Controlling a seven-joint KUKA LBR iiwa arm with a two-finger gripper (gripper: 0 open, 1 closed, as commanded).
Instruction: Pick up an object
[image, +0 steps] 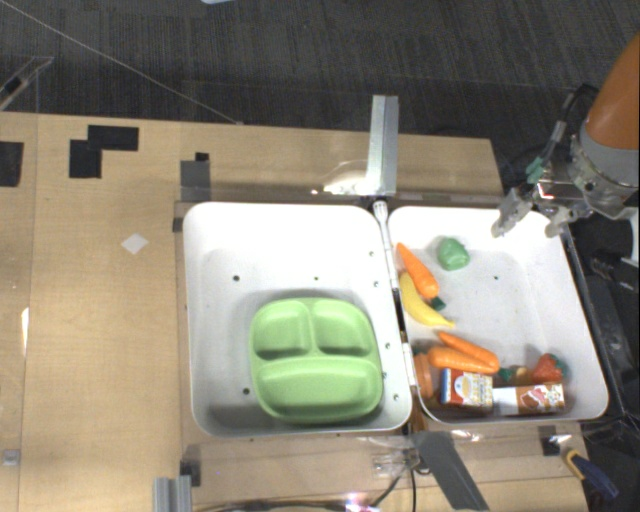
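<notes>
Orange and grey, our arm hangs over the far right corner of the right white bin (560, 290). Our tool (527, 212) has its two fingers apart, with nothing between them. We think we are only getting ready to grab. The small round green toy (452, 253) lies nearest, just left of the tool. Next we should move over it and go down.

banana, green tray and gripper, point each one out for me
banana (424, 308): camera view, middle of its yellow body
green tray (315, 358): camera view, the ridge between its compartments
gripper (533, 212): camera view, midway between its two fingertips
</notes>
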